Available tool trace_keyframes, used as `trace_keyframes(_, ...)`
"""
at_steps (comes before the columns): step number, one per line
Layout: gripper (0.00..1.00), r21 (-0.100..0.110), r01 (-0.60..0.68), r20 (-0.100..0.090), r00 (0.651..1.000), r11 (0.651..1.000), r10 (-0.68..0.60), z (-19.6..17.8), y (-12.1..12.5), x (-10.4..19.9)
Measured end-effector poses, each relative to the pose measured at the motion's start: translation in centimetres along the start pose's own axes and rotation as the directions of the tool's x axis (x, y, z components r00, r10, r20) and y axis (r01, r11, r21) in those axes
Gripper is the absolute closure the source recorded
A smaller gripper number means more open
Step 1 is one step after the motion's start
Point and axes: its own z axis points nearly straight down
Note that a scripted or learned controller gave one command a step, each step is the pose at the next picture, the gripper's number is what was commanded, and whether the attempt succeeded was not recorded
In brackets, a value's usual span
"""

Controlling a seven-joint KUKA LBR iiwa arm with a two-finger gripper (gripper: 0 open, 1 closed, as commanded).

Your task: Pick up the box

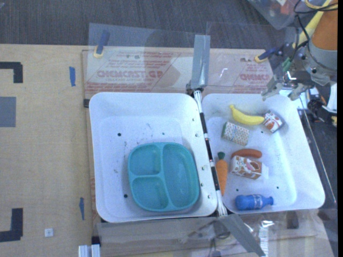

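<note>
In the right bin [305, 159] a white and orange box [247, 167] lies flat near the middle. A smaller speckled beige box [236, 133] lies tilted above it, just under a yellow banana [245, 116]. My gripper [281, 93] hangs over the bin's far right corner, up and to the right of both boxes and well apart from them. Its two fingers are spread open and hold nothing.
The right bin also holds a small red and white can [272, 123], a red sausage [247, 153], a carrot [221, 171] by the left wall and a blue bottle [254, 201] at the front. In the left bin [107, 116] sits a teal divided plate [163, 176].
</note>
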Motion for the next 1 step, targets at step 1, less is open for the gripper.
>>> trace_keyframes(1,0.00,0.005,0.006,-0.010,1.000,1.000,-0.006,13.03,0.16,-1.11)
